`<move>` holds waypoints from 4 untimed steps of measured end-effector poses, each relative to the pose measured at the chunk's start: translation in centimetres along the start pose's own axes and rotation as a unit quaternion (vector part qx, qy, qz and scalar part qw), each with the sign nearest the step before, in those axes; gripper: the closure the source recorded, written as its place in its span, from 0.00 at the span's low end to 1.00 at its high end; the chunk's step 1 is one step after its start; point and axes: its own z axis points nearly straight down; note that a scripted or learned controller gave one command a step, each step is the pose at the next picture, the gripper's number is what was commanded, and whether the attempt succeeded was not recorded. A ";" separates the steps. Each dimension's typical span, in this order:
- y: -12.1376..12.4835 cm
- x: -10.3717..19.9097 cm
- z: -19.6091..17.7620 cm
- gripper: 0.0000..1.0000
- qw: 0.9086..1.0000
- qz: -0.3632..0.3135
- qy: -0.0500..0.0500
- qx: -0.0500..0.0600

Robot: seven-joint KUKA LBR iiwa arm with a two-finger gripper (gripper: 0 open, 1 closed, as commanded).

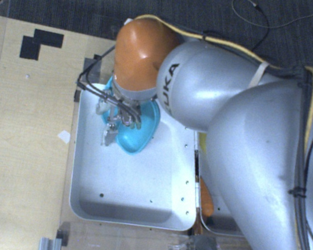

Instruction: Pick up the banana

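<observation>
Yellow sliver [202, 140] at centre right, possibly the banana, mostly hidden under the arm [249, 136]. Gripper [112, 123] hangs in the left bin [132, 206], upper left, over a blue bowl-like object [140, 133]; finger spread unclear. Orange object [206, 201] partly cut off.

Under my arm is a pale wooden tabletop [17, 146] with black square marks [41, 43] near its far edge. Two shallow white bins stand on it, side by side and touching. The left bin [130, 214] is in full view. My arm hides most of the right bin [223, 225].
</observation>
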 end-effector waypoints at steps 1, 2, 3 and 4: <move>-0.4 -0.9 -4.8 0.00 0.971 -0.238 -0.013 0.002; -0.4 0.2 -1.4 0.00 0.958 -0.285 -0.027 0.007; -1.4 -0.7 -2.5 0.00 0.896 -0.443 -0.013 0.005; -2.6 -0.5 -0.3 0.00 0.758 -0.653 -0.012 0.009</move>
